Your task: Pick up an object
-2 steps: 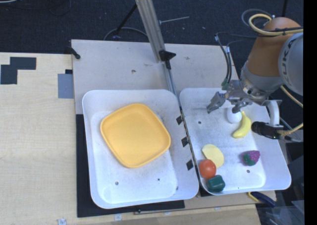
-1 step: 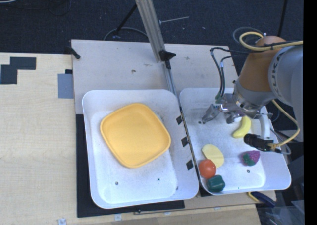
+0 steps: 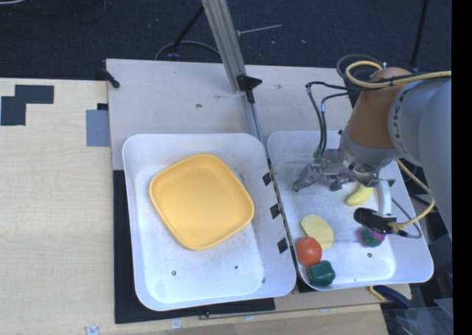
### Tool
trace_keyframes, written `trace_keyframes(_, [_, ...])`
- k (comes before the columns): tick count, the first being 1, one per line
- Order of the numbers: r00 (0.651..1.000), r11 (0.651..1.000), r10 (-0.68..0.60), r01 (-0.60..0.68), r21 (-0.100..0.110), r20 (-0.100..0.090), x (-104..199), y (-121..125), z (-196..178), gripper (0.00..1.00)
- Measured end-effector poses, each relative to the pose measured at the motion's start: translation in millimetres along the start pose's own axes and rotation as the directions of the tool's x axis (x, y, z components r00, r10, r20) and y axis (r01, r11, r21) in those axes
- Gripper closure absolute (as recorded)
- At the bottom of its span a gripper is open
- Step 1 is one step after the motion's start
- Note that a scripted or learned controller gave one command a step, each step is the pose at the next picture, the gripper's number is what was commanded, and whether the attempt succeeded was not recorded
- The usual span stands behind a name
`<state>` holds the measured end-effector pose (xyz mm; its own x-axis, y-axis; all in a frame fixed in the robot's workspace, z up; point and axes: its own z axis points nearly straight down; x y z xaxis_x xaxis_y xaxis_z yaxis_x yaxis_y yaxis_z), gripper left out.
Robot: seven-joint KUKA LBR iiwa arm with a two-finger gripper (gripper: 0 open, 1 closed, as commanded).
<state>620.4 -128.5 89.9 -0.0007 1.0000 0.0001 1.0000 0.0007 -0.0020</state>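
The gripper (image 3: 318, 176) hangs low over the far part of the right bin (image 3: 413, 271), its grey fingers spread apart with nothing between them. Just right of it lies a yellow banana-shaped piece (image 3: 359, 195). Nearer, a pale yellow lemon-like object (image 3: 317, 229) sits beside a red tomato-like ball (image 3: 309, 251) and a dark green object (image 3: 321, 274); a small purple-and-green item (image 3: 371, 237) lies to their right. In the left bin (image 3: 140, 153) rests a yellow square plate (image 3: 201, 200).
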Motion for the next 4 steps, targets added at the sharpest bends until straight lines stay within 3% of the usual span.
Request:
trace_keyframes(1, [1.0,1.0,0.002,-0.002,-0.002,0.0,-1,0,-12,1.0])
trace_keyframes(4, [1.0,1.0,0.001,-0.001,-0.005,0.001,3,9,-160,1.0])
